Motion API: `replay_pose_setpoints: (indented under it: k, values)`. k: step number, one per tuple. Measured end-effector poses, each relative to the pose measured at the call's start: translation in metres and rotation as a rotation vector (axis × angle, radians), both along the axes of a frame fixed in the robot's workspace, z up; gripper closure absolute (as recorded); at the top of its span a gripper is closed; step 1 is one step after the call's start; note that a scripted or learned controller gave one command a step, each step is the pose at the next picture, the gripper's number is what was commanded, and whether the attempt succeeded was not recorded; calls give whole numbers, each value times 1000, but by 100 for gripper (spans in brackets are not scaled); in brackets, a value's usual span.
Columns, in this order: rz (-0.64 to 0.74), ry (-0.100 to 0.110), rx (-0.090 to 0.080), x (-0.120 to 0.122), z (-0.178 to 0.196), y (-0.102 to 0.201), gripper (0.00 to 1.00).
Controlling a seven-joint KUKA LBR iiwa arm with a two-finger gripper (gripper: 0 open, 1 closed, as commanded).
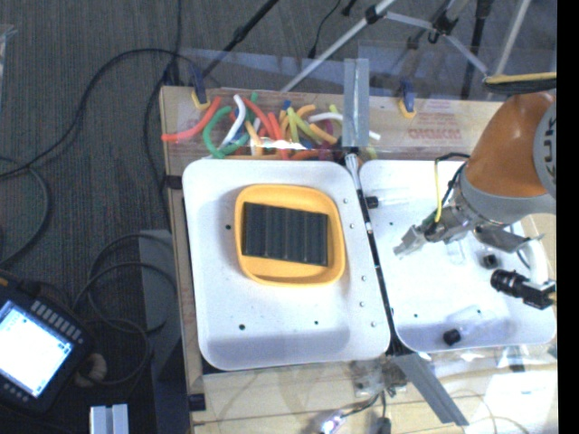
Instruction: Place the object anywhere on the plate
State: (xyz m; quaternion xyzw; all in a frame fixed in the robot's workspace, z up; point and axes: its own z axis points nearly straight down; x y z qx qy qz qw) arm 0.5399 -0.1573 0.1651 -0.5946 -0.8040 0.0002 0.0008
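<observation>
Inside the left bin (208, 324), yellow plate (289, 233) with dark ribbed centre, nothing resting on it. Across the divider, gripper (412, 240) low over the right bin (425, 319); finger state can't be told. Coloured tubes (262, 125) tangled behind bins.

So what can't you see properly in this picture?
- End effector, camera view: small and blurred against the white right bin, so nothing shows whether it carries an object.
- Arm: cut off by the right edge.
- Small dark bits in the right bin: too tiny to name.
- Yellow plate in the left bin: shows clearly.
</observation>
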Motion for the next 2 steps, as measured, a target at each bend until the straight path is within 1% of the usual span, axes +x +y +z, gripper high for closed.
replay_pose_setpoints:
  k: [1,2]
  values:
    - [95,1,0,-48,18,69,100]
    - [122,1,0,1,18,109,100]
